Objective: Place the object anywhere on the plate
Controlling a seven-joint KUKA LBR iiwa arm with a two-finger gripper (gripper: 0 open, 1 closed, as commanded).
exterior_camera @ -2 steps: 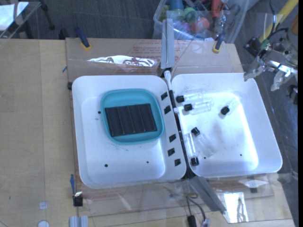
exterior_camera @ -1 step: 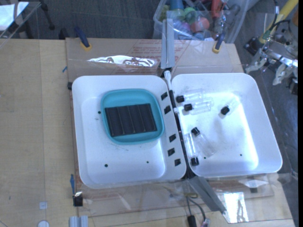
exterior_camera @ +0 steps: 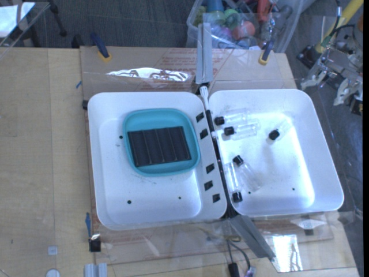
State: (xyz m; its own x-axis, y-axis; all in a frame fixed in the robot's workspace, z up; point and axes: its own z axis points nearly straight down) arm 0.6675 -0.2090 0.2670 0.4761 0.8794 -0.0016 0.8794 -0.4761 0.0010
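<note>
Pale wooden bench (exterior_camera: 40, 154), seen from above at a slant, carries two shallow white bins side by side. The left bin (exterior_camera: 109, 201) holds a teal plate (exterior_camera: 135, 123), squarish with rounded corners, and a dark ribbed panel (exterior_camera: 158, 145) covers its middle. The right bin (exterior_camera: 311, 154) holds several small clear bottles with black caps. Two lie close together near its upper left (exterior_camera: 242, 126), one lies apart towards the upper middle (exterior_camera: 281, 129), and one lies lower down near the dividing wall (exterior_camera: 241, 175).

None of the bottles is on the plate, so the task looks to be at its very start, with picking up not yet done. The next move calls for choosing one bottle, closing on its slippery round body, lifting it over the joined bin walls, and setting it down on the teal plate.

Whether the claw is spread or pressed together cannot be told. The bottles are see-through against white and their outlines are faint, so an exact count is uncertain. Behind the bins, a clear tub of coloured items (exterior_camera: 248, 4) is cut off by the top edge.
</note>
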